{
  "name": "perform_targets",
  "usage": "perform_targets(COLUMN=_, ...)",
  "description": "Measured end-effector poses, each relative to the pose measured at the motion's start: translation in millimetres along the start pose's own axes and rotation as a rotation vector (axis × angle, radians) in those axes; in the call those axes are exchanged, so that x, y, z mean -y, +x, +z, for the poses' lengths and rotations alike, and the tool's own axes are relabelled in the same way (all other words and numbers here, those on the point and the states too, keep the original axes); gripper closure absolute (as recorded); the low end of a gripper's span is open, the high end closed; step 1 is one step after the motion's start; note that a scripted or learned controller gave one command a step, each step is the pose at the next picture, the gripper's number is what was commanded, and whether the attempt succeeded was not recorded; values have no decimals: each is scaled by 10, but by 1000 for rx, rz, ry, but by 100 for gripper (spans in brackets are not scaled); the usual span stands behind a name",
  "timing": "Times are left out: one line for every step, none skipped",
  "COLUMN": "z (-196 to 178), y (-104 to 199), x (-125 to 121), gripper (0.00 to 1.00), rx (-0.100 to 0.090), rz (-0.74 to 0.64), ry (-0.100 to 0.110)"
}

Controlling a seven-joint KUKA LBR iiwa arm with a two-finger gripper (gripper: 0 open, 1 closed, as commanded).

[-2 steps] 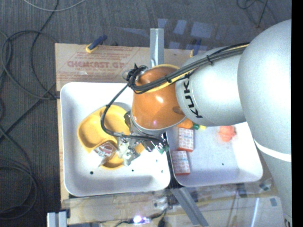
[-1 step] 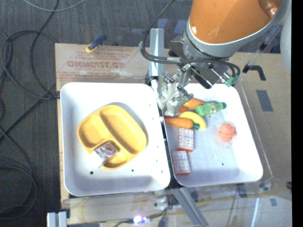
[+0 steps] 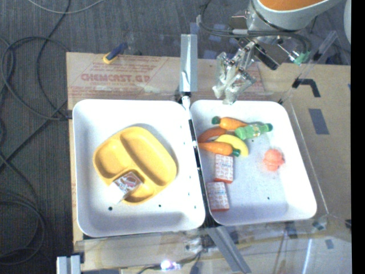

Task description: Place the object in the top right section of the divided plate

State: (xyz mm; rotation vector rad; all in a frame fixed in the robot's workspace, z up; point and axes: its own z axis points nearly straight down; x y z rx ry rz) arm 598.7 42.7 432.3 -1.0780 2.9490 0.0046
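A yellow divided plate [image 3: 136, 162] lies in the left bin [image 3: 85, 210], with a small red and white packet [image 3: 126, 183] in its near section. My gripper [image 3: 229, 91] hangs above the far rim of the right bin [image 3: 296, 204], its pale fingers [image 3: 223, 86] pointing down with nothing visible between them. Below it in the right bin lie two carrots [image 3: 235, 123] [image 3: 219, 148], a banana [image 3: 236, 143], a green bottle [image 3: 254, 131], a pink ball [image 3: 274, 159] and two red packets [image 3: 223, 168] [image 3: 217, 196].
A metal post [image 3: 186, 67] stands at the far end of the divider between the bins. Cardboard [image 3: 125, 79] lies behind the bins, with a small blue and yellow item [image 3: 114, 52] on it. Cables run over the floor at left.
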Motion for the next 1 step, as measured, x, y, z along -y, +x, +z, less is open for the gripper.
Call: perform_targets(z=1, y=-69, x=875, gripper=100, rx=1, rz=-152, ry=0)
